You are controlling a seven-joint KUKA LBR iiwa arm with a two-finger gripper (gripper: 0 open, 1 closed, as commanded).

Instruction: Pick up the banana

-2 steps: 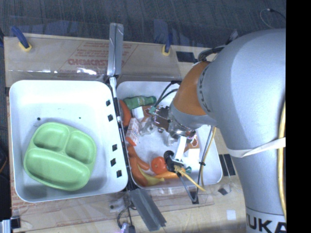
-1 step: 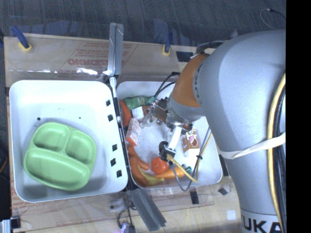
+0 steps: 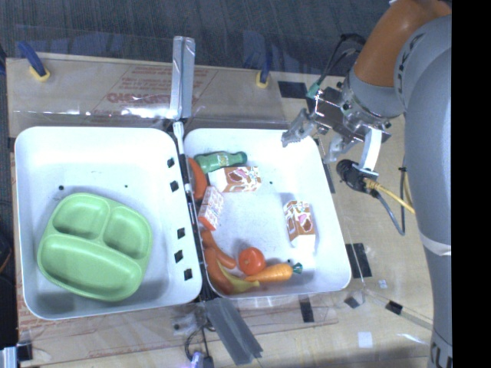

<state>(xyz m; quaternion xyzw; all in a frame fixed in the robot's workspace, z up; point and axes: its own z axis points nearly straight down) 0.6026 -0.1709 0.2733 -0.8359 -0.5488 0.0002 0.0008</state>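
Note:
The banana (image 3: 220,274) lies curved along the left wall and front left corner of the right bin (image 3: 326,205), partly under a red tomato (image 3: 251,260) and an orange carrot (image 3: 276,273). Its colour is a dull yellow-orange. My gripper (image 3: 313,142) hangs over the bin's back right corner, far from the banana and above the rim. Its two fingers stand apart, open, with nothing between them.
The right bin also holds a green bottle (image 3: 221,160) at the back and three small cartons (image 3: 244,179) (image 3: 212,207) (image 3: 301,222). A green compartment plate (image 3: 96,244) lies in the left bin (image 3: 31,152). A cable (image 3: 383,194) loops off the wrist at the right.

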